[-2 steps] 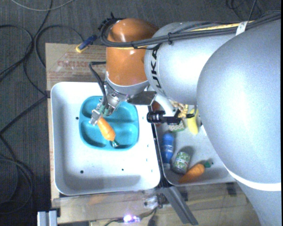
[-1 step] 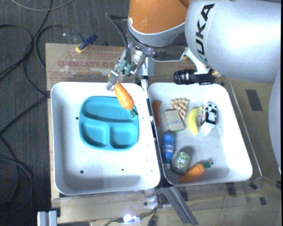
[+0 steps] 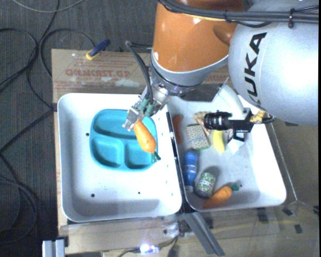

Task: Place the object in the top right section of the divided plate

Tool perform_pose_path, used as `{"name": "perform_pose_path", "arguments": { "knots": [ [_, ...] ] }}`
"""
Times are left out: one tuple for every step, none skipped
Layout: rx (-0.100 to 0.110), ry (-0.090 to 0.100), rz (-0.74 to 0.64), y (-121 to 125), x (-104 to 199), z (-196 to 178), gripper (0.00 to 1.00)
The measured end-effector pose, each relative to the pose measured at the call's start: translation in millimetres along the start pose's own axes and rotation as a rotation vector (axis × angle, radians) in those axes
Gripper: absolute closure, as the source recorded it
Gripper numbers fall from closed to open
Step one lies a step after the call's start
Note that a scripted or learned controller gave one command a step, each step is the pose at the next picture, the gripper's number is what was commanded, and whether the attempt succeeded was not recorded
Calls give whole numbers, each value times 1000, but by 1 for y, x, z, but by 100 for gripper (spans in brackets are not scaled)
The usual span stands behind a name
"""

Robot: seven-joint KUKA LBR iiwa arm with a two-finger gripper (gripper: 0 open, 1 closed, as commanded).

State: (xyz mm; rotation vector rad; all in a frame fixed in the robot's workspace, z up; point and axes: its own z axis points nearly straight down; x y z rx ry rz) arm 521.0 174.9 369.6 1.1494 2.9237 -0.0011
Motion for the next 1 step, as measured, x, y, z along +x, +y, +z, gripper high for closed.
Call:
{"name": "perform_pose_path", "arguments": {
  "knots": [
    [3,0,78,-66,-16,94,100]
  ]
}}
